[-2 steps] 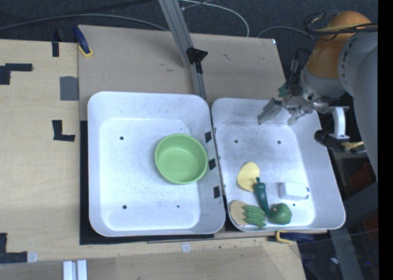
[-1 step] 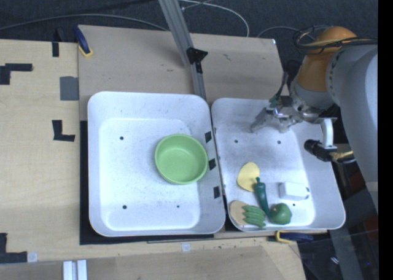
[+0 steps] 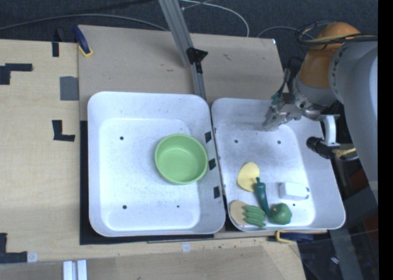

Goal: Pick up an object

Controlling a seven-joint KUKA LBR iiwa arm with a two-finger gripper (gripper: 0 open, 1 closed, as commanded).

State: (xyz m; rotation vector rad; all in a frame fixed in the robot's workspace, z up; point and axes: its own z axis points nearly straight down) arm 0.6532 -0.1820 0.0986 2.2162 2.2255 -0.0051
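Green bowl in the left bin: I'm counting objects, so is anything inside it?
The green bowl sits upright in the left bin, its visible interior plain green. The bin floor beneath it is covered.

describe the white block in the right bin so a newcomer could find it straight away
Start at the right bin, the one nearer the arm, and look to its near right corner. The white block lies there, just above the green ball. It is the one boxy, colourless piece, nearly blending into the floor.
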